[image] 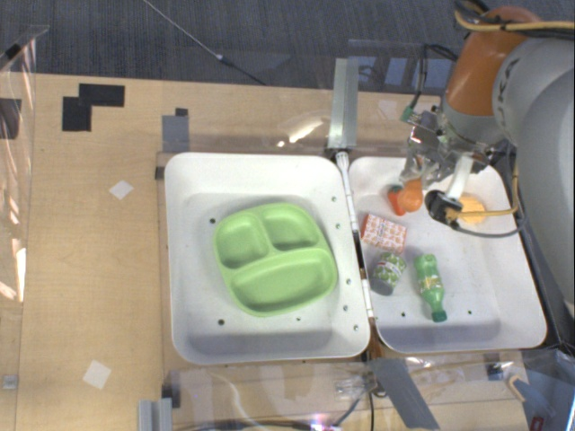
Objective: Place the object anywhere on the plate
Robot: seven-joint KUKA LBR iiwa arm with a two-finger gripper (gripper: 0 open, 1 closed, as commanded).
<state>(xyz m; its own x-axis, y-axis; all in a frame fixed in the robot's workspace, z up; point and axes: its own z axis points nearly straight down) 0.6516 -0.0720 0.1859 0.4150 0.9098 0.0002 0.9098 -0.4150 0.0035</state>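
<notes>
1. The orange object (409, 197), small and rounded with a red patch on its left side, sits in the upper left part of the right bin (503, 321), well apart from the plate.
2. The gripper (422, 171) hangs directly over the orange object, its tip right at the object's upper edge. From this angle I cannot tell whether the claw is wide, narrow or gripping the object.
3. The grey arm (539, 106) reaches in from the right, with its orange band (476, 61) above the wrist.
4. Just below and to the left of the orange object lies a pink-and-white patterned packet (384, 232), flat on the bin floor.
5. Below the packet stands a small grey-green can (387, 272). A green bottle (429, 287) lies on its side just to the right of the can, its cap pointing toward the near edge.
6. The green plate (274, 259) rests in the middle of the left bin (193, 321). It is divided into three compartments, two small ones toward the far side and one large one toward the near side, and sits slightly turned.
7. Both bins sit side by side on the pale wooden bench (81, 268).
</notes>
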